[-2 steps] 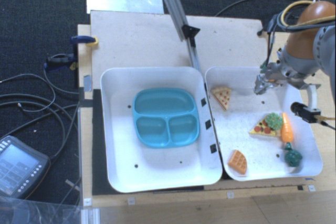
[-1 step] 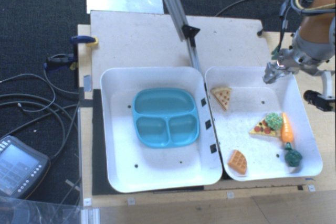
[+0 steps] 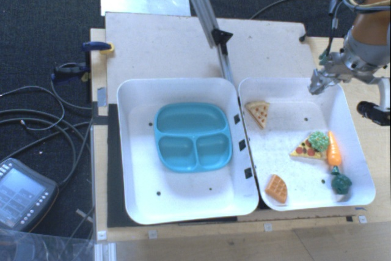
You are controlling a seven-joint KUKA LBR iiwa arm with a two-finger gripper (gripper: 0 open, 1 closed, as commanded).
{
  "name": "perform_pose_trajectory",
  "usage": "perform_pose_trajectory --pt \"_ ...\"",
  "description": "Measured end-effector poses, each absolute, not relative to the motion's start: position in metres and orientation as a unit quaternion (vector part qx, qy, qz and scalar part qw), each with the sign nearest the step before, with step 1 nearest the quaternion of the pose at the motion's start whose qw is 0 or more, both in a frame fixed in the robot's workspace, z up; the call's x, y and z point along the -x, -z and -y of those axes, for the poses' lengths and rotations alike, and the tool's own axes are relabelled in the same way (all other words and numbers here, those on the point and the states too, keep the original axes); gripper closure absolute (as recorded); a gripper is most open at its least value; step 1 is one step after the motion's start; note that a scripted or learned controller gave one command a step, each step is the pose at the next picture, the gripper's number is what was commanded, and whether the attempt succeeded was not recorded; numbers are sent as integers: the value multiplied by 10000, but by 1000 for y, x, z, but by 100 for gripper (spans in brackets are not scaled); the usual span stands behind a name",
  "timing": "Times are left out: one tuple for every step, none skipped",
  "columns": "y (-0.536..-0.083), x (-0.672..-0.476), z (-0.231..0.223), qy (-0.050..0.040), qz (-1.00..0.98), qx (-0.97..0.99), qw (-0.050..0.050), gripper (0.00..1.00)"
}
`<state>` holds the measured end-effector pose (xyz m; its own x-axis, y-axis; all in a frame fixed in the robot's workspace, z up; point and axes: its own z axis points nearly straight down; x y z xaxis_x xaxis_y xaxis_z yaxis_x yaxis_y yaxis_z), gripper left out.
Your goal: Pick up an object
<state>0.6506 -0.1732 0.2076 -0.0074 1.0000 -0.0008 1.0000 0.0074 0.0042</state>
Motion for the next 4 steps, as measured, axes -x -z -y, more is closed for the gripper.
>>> perform_pose_trajectory --pt "-217 -623 119 -10 -7107 -7035 -5 100" --pt "-212 -609 64 -4 -7110 -7032 -12 100" --pt "-223 -595 18 -12 -7110 -7032 -8 100" --pt "-234 -578 -31 -14 -7112 -7030 -9 100"
